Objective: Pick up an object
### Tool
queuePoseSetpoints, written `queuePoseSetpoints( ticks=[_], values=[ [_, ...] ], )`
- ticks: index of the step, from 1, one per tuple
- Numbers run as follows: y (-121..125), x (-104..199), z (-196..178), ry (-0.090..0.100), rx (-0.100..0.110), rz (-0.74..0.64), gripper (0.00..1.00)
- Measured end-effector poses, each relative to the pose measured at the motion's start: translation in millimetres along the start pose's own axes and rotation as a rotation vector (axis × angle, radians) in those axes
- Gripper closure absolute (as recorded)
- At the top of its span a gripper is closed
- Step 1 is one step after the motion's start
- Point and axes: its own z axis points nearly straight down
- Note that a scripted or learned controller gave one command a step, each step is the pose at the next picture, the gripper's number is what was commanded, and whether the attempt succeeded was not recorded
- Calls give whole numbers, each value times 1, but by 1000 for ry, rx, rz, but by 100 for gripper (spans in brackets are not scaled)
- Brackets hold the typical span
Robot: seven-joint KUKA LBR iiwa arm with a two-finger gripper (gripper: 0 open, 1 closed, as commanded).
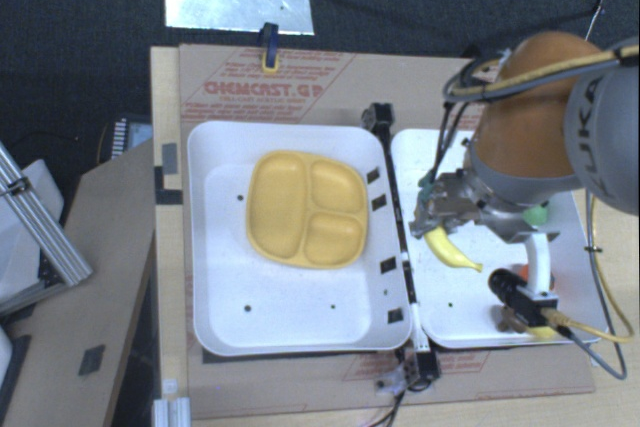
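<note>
A yellow banana (455, 251) lies in the right bin (450, 320), near its left wall. My gripper (438, 212) hangs just above the banana's upper end, under the arm's grey and orange wrist. Whether it touches the banana I cannot tell. A small green object (540, 213) peeks out from under the wrist on the right. A small red object (520, 272) shows beside the pale bracket.
The left bin (220, 315) holds a yellow divided plate (305, 208) at its middle. A black divider with clips (392, 205) runs between the two bins. Brown cardboard (265, 80) lies under both bins.
</note>
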Motion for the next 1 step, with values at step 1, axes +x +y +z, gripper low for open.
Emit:
queuePoseSetpoints(
  ticks=[1],
  values=[
    [-4, 59, 17, 0, 2, 0, 100]
  ],
)
